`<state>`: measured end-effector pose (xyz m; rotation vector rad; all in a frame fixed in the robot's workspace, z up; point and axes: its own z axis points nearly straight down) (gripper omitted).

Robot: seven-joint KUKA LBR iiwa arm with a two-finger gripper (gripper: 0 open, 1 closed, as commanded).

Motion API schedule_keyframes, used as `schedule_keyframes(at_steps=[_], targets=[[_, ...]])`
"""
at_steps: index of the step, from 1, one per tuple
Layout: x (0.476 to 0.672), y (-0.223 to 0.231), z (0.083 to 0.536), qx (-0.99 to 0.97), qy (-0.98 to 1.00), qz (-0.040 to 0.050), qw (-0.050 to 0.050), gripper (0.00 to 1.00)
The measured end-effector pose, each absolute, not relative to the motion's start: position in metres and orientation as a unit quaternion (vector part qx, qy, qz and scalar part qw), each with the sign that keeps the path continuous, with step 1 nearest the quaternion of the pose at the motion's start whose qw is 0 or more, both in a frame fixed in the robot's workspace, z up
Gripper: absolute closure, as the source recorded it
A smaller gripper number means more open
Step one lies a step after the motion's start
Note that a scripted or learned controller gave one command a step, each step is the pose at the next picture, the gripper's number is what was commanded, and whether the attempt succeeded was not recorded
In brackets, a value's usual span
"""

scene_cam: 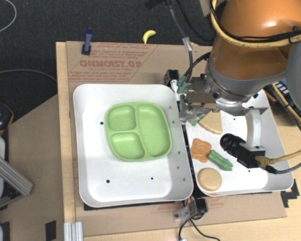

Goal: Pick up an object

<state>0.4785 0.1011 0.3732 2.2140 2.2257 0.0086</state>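
Observation:
My gripper (pixel 191 113) hangs low over the far left corner of the right bin (pixel 278 182), close to the wall shared with the left bin. A tan flat wedge (pixel 211 123) lies just to its right, partly under the wrist. Nearer the front lie an orange lumpy piece (pixel 200 150), a green stick-shaped piece (pixel 220 160) and a round tan disc (pixel 209 179). I see nothing held in the gripper. The big orange and grey arm hides the back of the right bin.
The left bin (pixel 90 174) holds a green three-compartment plate (pixel 139 130) in its middle. Cardboard (pixel 115 62) lies under both bins. A small yellow thing (pixel 149 35) and a blue thing (pixel 87 41) lie beyond the bins.

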Motion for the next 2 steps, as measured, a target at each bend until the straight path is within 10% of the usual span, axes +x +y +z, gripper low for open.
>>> schedule_keyframes(at_steps=[2], targets=[[0.479, 0.051, 0.39, 0.71, 0.704, -0.0018, 0.0, 1.0]])
